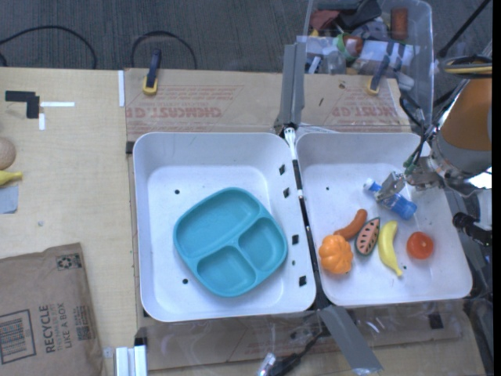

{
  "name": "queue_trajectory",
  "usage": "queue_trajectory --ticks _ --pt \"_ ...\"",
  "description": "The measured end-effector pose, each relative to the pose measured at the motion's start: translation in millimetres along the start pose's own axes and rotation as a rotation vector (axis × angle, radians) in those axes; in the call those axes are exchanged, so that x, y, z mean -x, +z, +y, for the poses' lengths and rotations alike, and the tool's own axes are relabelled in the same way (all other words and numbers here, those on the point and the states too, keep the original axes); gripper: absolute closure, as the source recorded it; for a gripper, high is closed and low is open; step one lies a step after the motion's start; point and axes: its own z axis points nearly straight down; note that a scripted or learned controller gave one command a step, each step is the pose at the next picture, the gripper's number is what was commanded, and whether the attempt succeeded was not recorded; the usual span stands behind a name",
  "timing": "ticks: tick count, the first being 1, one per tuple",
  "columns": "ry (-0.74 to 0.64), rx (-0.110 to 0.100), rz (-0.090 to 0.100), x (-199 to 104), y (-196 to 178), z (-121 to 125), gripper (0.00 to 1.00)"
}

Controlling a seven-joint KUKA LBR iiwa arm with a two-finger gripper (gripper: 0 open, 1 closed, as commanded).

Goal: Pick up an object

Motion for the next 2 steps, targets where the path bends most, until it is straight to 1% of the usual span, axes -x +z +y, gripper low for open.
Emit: queue_trajectory --ticks 1,2 --pt "0.024 -0.003 0.001 -74.1 10.7 -29.1 0.0" --pt "0.028 -0.004 0.001 -73.3 2.2 -29.4 1.0"
